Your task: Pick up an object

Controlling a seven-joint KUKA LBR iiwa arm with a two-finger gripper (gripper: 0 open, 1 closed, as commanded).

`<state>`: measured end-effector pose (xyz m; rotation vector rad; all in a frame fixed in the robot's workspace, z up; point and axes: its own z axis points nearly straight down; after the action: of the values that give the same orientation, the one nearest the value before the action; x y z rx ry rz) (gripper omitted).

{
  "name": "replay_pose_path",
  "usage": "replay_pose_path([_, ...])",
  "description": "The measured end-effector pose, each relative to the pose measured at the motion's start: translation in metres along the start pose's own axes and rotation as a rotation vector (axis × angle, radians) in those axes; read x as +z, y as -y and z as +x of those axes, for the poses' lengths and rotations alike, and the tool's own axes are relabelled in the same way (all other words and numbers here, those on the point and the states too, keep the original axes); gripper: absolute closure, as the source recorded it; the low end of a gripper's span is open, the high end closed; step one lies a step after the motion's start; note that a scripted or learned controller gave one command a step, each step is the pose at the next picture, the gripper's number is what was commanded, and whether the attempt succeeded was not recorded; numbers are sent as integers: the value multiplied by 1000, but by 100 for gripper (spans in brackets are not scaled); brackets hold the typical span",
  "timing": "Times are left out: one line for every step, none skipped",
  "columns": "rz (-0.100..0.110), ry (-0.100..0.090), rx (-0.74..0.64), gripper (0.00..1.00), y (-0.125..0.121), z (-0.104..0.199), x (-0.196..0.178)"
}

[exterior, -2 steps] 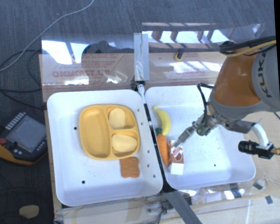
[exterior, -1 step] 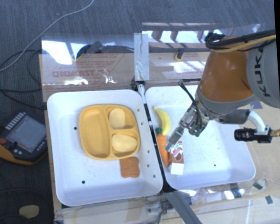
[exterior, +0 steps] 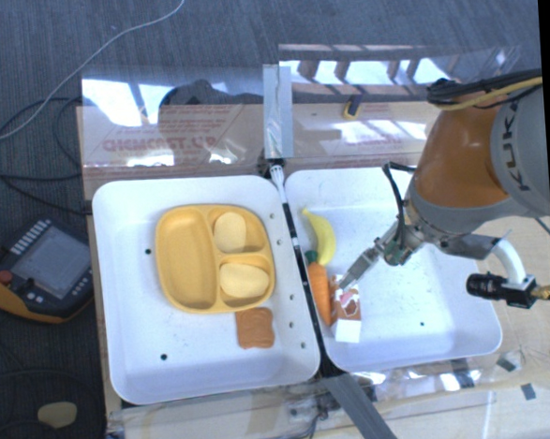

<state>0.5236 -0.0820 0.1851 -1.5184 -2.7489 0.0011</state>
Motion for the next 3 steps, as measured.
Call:
replay_pose_path([-29, 21, -58, 0, 13, -14, 67])
replay_pose_path([-41, 18, 190, 0, -17, -73, 74])
replay_pose_path([0, 4, 125, 0, -35, -118, 15])
